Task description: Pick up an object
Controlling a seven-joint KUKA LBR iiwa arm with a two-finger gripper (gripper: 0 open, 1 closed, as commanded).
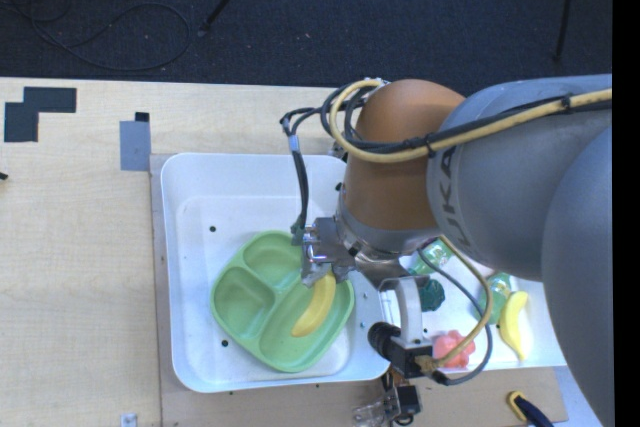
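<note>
A green divided plate (pixel 262 307) lies in the left white bin (pixel 190 245). A yellow banana (pixel 314 307) rests over the plate's right compartment, tilted with its upper end toward the gripper. My gripper (pixel 321 258) hangs low over the plate's right rim, its metal tip right at the banana's upper end. I cannot make out whether the banana is in its grasp or just lying on the plate. The arm's orange band (pixel 400 160) and grey body hide much of the right bin.
The right bin holds a dark green object (pixel 432 294), a pink object (pixel 453 347), a second yellow banana-like piece (pixel 514 323) and a pale green item (pixel 436 258). A yellow-and-black tool (pixel 526 407) lies on the bench in front. Cables trail beside the wrist.
</note>
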